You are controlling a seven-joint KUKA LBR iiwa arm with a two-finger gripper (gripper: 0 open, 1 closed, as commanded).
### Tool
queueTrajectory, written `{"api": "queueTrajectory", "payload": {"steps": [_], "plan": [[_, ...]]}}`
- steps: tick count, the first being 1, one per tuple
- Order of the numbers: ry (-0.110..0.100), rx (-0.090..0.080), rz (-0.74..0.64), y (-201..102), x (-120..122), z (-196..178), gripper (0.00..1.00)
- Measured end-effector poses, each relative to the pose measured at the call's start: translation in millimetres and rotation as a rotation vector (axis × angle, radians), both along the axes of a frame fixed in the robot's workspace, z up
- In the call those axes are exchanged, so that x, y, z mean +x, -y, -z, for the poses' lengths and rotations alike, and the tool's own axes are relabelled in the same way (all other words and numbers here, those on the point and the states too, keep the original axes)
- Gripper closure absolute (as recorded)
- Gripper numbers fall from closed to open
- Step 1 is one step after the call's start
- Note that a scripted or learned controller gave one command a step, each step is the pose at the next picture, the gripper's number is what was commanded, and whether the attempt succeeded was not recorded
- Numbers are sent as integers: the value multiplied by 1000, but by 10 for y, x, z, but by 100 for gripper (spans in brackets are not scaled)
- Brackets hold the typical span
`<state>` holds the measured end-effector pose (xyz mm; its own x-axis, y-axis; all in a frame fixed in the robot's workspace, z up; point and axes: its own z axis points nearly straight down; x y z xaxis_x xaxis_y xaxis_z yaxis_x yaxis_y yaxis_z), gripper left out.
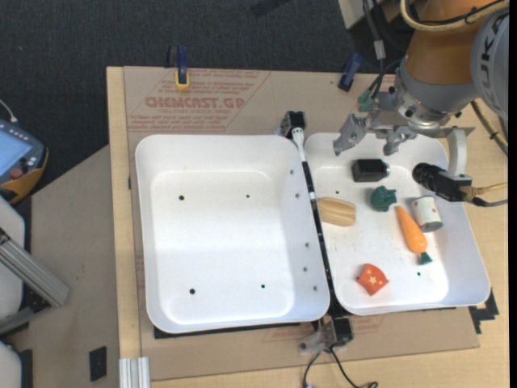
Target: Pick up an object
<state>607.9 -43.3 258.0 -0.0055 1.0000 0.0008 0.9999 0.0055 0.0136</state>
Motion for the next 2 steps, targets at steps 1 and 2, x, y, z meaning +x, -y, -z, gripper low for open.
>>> {"api": "queueTrajectory", "payload": {"steps": [1, 2], "plan": [[-19, -2, 14, 735, -492, 346, 0], [-7, -1, -1, 146, 278, 526, 0]]}}
